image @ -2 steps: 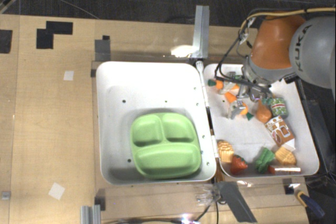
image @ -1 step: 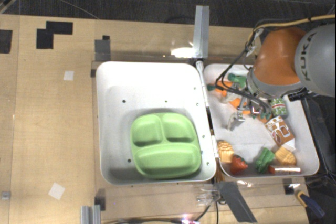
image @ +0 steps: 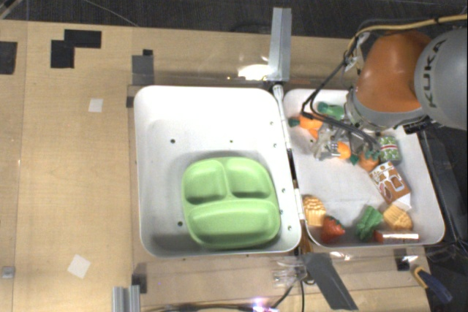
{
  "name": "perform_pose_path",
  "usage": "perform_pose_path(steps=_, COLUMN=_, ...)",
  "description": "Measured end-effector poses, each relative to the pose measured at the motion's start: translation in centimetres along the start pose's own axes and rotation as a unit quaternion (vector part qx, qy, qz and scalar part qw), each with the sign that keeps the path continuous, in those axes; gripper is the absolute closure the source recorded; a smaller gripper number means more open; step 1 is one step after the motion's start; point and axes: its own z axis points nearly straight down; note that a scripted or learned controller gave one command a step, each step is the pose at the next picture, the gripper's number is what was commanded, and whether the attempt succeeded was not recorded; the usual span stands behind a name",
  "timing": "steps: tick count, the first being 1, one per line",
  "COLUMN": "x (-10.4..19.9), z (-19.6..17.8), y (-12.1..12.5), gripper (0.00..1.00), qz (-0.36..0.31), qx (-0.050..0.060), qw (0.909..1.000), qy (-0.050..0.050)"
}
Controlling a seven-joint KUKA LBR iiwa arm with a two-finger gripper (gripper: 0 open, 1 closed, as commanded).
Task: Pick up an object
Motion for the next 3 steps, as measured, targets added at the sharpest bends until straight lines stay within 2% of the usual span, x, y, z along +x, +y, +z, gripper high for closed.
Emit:
perform_pose_path(steps=1, x=-6.8, z=-12.8, y=2.7, gripper=1.00, qz=0.003, qx=-0.001, qw=1.0000, qy=0.005)
perform_pose_path(steps=2, x=-6.9, z=-13.8, y=2.8, gripper=1.00, qz=0.001, qx=-0.001, qw=1.0000, qy=0.004)
perform_pose_path(steps=3, x=-7.2, z=-15.1, y=3.0, gripper=1.00, qz=-0.002, qx=-0.001, qw=1.0000, qy=-0.002)
